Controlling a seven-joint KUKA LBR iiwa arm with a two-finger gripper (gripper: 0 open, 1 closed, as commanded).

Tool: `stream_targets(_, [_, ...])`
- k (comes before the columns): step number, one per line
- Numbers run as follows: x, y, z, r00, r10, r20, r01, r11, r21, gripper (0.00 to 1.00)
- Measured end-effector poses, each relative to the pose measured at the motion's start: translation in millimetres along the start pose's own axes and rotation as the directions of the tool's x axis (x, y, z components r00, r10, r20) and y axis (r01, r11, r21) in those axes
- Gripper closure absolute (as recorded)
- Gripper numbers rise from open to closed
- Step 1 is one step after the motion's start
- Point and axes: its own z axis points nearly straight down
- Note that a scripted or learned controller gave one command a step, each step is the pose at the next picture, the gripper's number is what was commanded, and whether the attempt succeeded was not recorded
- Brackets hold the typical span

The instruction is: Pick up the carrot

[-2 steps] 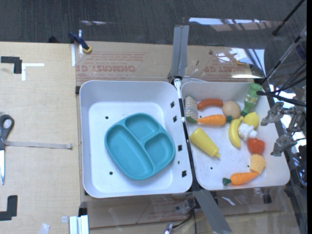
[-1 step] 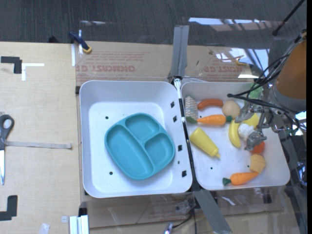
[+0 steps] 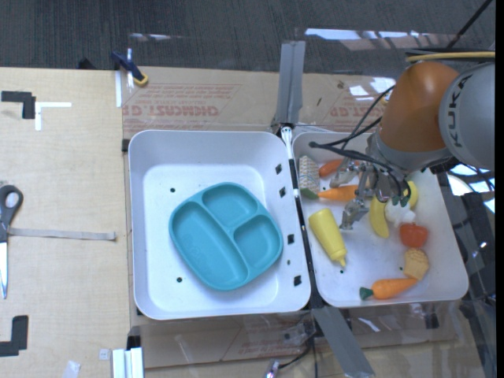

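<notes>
Camera view — carrot [image 3: 391,287]: orange, green-tipped, lying flat.

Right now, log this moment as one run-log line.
gripper: in right bin, over a carrot | second carrot: near front wall | carrot held: not evident

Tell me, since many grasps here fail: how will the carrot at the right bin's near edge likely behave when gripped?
The carrot looks like smooth moulded plastic, so probably stiff, light and somewhat slippery. Its tapered, rounded body may roll or squirt out of a pinch. It lies beside a tan food piece near the bin wall, which could crowd the gripper.
</notes>
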Motion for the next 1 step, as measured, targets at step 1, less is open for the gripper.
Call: stream_targets(1, [0.5,10.2,0.4,0.997,0.074,-0.001,-0.074,0.997,0.001,0.0])
